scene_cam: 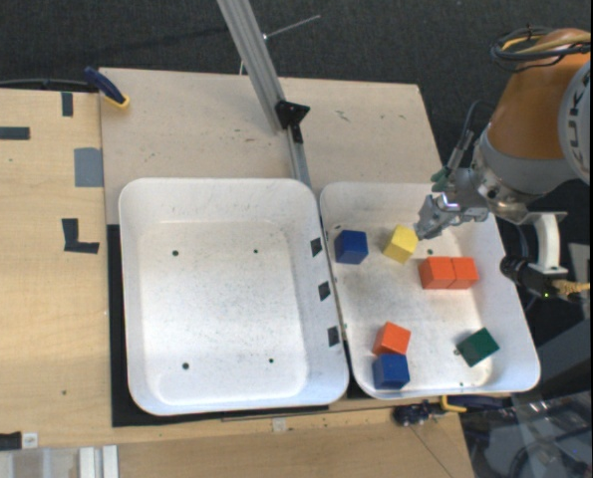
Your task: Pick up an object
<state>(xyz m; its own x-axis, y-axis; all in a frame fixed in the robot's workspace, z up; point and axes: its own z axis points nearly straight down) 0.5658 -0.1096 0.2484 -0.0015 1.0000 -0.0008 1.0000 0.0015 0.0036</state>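
Observation:
The right bin point(505, 312) holds several blocks. A yellow cube point(401, 244) lies near its upper middle, with a blue cube point(351, 247) to its left. An orange long block point(447, 272) sits right of centre. Lower down are an orange cube point(393, 339), a blue cube point(391, 369) touching it, and a green cube point(477, 346). My gripper point(431, 223) hangs over the bin's upper right, just right of the yellow cube and above the orange long block. Nothing shows between its fingers.
The left bin point(216, 292) stands beside the right one. A slanted metal rail point(261, 63) runs from the top down to the bins' shared edge. The grey and orange arm point(540, 118) fills the upper right.

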